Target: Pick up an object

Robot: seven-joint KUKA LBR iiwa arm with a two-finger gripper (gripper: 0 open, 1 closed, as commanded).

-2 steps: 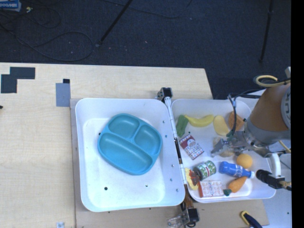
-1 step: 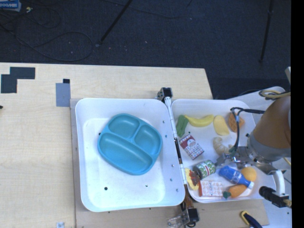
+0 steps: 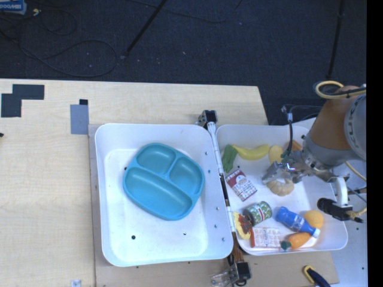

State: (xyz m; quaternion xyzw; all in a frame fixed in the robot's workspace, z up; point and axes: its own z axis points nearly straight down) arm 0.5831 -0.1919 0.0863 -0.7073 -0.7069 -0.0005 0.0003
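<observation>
The pincer (image 3: pixel 280 171) hangs low in the right bin (image 3: pixel 335 244), just above a pale lumpy object (image 3: pixel 281 188); whether its fingers are parted or closed, or gripping anything, I cannot tell. The arm (image 3: pixel 335 130) reaches in over the bin's far right corner. Around the pincer lie a yellow banana (image 3: pixel 251 152) and a green piece (image 3: pixel 228 158) to the far left, a small red card (image 3: pixel 241 184) to the left, and a green can (image 3: pixel 258 212), blue bottle (image 3: pixel 293 219) and orange item (image 3: pixel 299 240) nearer. The left bin (image 3: pixel 108 220) holds a blue divided plate (image 3: pixel 163 180), with bare white floor around it. Both bins sit on a light wooden desk (image 3: pixel 42 190), open to the left; dark carpet (image 3: pixel 179 34) with cables lies beyond.
</observation>
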